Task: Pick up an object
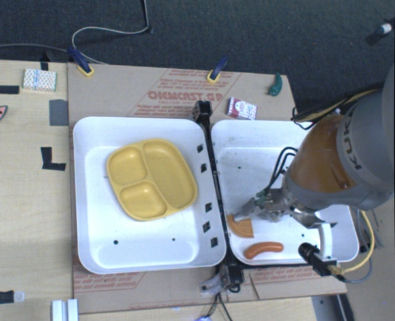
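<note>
gripper low over the orange wedge, fingers' state unclear; a slightly off-centre descent could nudge it away.

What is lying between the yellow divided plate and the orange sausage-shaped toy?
In the camera view, the black divider where the two white bins meet lies between the yellow divided plate and the orange sausage-shaped toy, besides bare white bin floor.

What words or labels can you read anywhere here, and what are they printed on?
"CHEMCAST GP": red print on the brown cardboard sheet behind the bins; the smaller lines beneath are too blurred.
"KU": start of a name on the arm, the rest cut off.
Small red packet: print too small to read.
</note>
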